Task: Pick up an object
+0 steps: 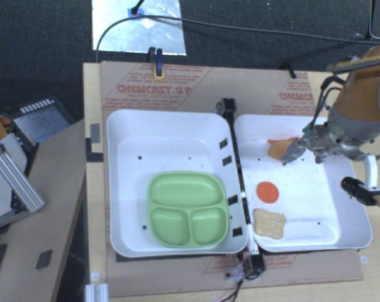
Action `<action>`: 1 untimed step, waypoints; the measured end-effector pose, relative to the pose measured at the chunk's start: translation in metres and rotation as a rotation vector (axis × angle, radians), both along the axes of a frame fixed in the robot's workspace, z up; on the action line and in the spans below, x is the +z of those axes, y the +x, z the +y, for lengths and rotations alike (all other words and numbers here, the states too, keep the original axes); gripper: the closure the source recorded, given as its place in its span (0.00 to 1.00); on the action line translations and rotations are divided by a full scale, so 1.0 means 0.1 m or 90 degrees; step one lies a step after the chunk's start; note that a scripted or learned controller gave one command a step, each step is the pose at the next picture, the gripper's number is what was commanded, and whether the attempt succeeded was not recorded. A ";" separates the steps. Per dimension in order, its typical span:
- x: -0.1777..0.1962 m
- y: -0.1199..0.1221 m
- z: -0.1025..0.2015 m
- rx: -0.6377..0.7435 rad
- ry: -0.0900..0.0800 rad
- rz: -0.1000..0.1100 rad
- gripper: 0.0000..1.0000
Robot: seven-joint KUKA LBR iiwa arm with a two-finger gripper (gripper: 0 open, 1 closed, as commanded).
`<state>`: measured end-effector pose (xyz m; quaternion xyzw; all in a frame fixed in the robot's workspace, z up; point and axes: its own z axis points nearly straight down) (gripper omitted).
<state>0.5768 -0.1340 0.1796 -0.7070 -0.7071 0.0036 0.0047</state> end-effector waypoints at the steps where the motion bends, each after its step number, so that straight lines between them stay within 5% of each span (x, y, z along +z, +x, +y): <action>1: 0.07 0.03 0.00 0.002 -0.001 -0.008 0.00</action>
